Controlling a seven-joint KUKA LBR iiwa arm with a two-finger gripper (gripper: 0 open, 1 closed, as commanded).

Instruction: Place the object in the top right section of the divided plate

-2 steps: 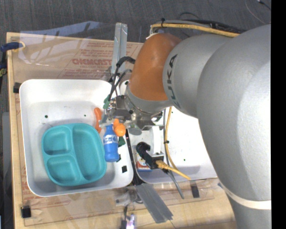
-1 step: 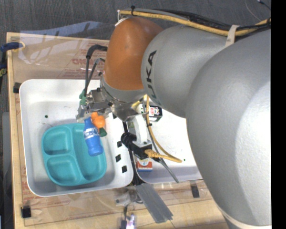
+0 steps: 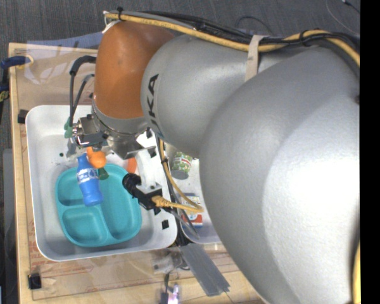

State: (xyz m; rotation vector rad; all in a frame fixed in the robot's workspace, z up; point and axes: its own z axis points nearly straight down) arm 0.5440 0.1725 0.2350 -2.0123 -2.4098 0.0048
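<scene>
Object: blue bottle (image 3: 88, 183) is hanging upright beneath the gripper (image 3: 87, 151), over the teal divided plate (image 3: 101, 223).
Claw state: cannot tell.
Technique: centring over the top right section, lowering before releasing.

I am looking down at a white bin (image 3: 41, 170) sitting on my wooden bench (image 3: 25, 75). A second white bin (image 3: 199, 236) is sitting just beside it, mostly hiding from me. Some small packets (image 3: 182, 166) are lying in that second bin. A blue clamp (image 3: 12, 62) is gripping the bench's far left corner. Dark grey carpet (image 3: 50, 11) is lying beyond the bench.
</scene>
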